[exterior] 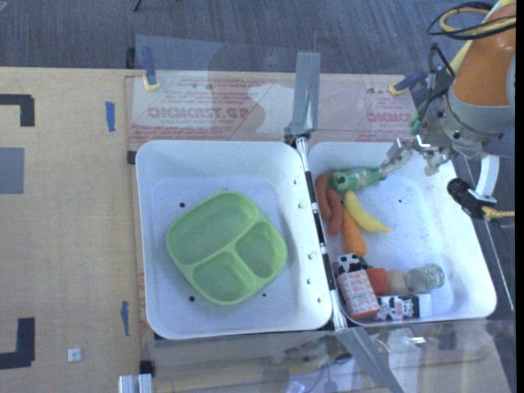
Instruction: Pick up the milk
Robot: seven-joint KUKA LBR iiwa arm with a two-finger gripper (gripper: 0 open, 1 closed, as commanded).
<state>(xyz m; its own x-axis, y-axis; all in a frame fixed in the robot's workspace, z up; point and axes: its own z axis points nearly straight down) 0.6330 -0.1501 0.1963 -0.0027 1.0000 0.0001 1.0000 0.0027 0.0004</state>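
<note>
The milk, a small white carton with black cow patches, lies on its side at the front edge of the right bin. A second cow-patterned piece sits just behind an orange-red box. My gripper hangs over the back of the right bin, far behind the milk. It is open, with nothing between its fingers. Its left finger is close to a green bottle-shaped toy.
In the right bin there are also a yellow banana, orange carrots along the left wall, a grey can and small red and peach pieces. The left bin holds a green divided plate.
</note>
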